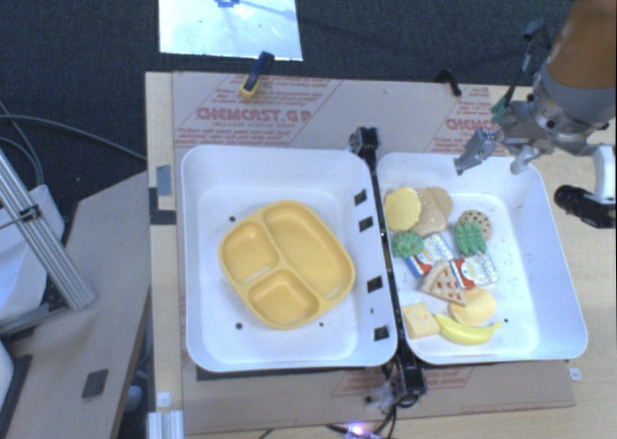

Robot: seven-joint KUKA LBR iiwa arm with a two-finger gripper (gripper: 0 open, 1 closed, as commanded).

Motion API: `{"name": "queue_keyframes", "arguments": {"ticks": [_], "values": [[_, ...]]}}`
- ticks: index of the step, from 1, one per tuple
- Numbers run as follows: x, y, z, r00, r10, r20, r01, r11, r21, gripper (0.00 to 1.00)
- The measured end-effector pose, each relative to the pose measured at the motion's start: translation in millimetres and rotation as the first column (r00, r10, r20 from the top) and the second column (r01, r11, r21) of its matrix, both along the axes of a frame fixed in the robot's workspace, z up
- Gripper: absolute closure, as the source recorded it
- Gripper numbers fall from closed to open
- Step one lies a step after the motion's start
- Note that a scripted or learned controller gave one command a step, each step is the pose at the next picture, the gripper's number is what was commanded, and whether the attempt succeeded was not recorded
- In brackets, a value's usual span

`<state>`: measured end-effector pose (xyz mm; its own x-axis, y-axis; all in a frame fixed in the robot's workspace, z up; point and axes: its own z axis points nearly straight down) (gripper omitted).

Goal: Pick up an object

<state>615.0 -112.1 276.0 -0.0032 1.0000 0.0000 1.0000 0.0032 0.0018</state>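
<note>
Gripper (496, 155) hangs above the back rim of the right bin (551, 234), fingers spread apart, nothing between them — released and not carrying anything. It sits off to the far side of the pile, probably parked clear so the camera gets an unblocked look at the contents before a pick.

Task's candidates are all in the right bin, bunched toward its left wall: a yellow round cookie (402, 205), a tan cookie (435, 208) touching it, a chocolate-chip cookie (473, 224), two green broccoli pieces (408, 244), a pizza slice (443, 283), a small carton (477, 271), a cheese block (419, 319) and a banana (467, 332) near the front. They lie tumbled and overlapping — looks dumped, not arranged, so clean grasps are few.

Left bin (207, 234) holds a yellow divided tray (285, 261), lying flat at a slant, compartments up; likely a drop-off spot.

Judgement: pick not yet begun. Banana and chocolate-chip cookie sit at the edge of the cluster with free space beside them — easier targets than the packed middle, where fingers could hit neighbours.
</note>
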Motion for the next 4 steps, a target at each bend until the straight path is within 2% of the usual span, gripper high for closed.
{"name": "queue_keyframes", "arguments": {"ticks": [1, 2, 3, 4], "values": [[-99, -2, -175, 1.0, -0.005, -0.018, 0.005, 1.0, 0.004, 0.0], [-123, -11, -186, 1.0, -0.001, 0.019, 0.001, 1.0, -0.005, 0.0], [-99, 80, -85, 1.0, 0.012, 0.012, -0.012, 1.0, 0.003, 0.0], [-76, 16, -178, 1.0, -0.006, -0.004, 0.006, 1.0, -0.002, 0.0]]}}
